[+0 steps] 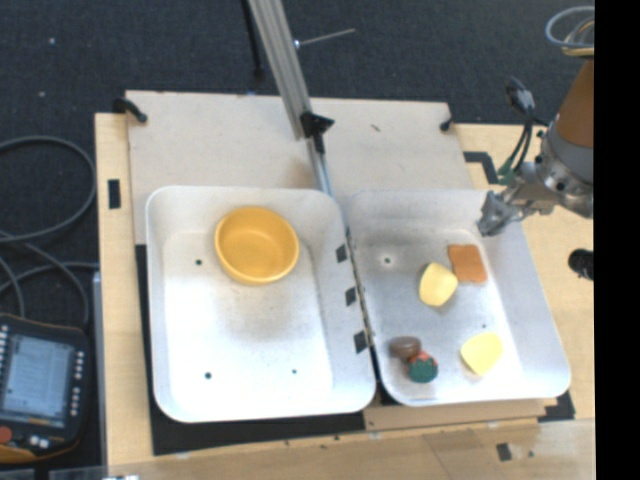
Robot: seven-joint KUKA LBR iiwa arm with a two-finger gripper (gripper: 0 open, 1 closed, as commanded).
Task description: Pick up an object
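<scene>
My gripper (493,218) hangs over the back right corner of the right bin (400,213), with nothing visible between its fingers. Just in front of it lies an orange-brown block (467,263). A pale yellow rounded piece (437,285) rests beside that block, touching its left side. Nearer the bin's front sit a yellow wedge (481,353), a brown lump (404,347) and a green and red piece (423,368). A yellow bowl (257,245) stands upright in the left bin (180,368).
A slanted metal rail (283,53) reaches down from the top to the gap between the bins. The grey arm with its orange band (572,128) enters at the right. Cables and a pendant (35,378) lie left of the bench.
</scene>
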